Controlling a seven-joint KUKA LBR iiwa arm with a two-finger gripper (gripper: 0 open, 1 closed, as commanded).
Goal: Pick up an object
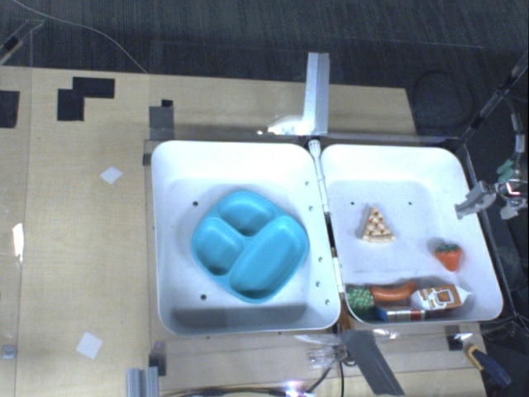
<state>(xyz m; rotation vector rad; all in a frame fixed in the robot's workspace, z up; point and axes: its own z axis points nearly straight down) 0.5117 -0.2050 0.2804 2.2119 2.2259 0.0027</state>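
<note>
— Camera view first: what is seen nearest in the right bin (413, 160)?
— Along its near wall, a green leafy toy (359, 299), a sausage (393, 292) and a small carton (438, 298) are lined up.
— And farther in?
— A strawberry (449, 256) is set near the right wall, a pizza slice (376, 226) toward the middle.
— The left bin (178, 180)?
— A blue divided plate (250, 244) is held there.
— The gripper (478, 198)?
— It is seen over the right rim; whether its fingers are closed cannot be told.
</note>
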